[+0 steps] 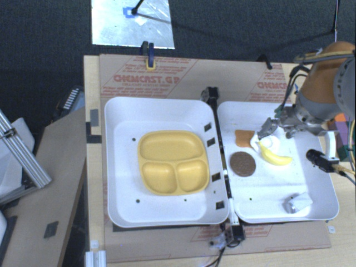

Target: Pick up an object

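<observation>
You've got the gripper [267, 128] low in the right bin [317, 204], prob. lined up for a grab: banana [276, 158] just below it, white piece [266, 143] right under the tips, orange block [243, 138] beside, brown disc [242, 163] further down. Can't tell how the tips stand, or if anything's pinched. Yellow tray [169, 161] sits well off in the left bin [119, 149].

Even, fairly bright overhead light; the white bins [167, 107] look slightly washed out, shadows stay soft and short. Glare streaks a shiny sheet [132, 16] beyond the desk's [183, 74] far edge. Detail is slightly soft.
</observation>
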